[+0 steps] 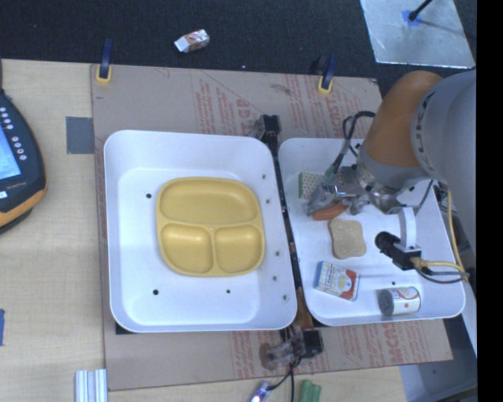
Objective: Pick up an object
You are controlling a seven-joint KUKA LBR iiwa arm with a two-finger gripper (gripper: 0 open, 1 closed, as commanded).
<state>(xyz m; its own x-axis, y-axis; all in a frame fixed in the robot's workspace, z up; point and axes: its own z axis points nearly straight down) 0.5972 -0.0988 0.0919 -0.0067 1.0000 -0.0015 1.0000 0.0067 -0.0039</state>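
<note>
My gripper [327, 198] is low in the right bin [453, 249], near its upper left part. It sits right over an orange, carrot-like piece [325, 213] and beside a green and white packet [307, 182]. Whether anything is between the jaws cannot be seen. A tan bread-like slice [348, 238] lies just below the gripper. Further down lie a small white and orange carton [337, 280] and a small can [400, 300] on its side.
The left bin [126, 224] holds a yellow divided tray [210, 224]. The grey arm with its orange band [402, 124] covers the right bin's upper right. A black cable fitting [396, 249] hangs over that bin. A handheld pendant [4, 162] lies at far left.
</note>
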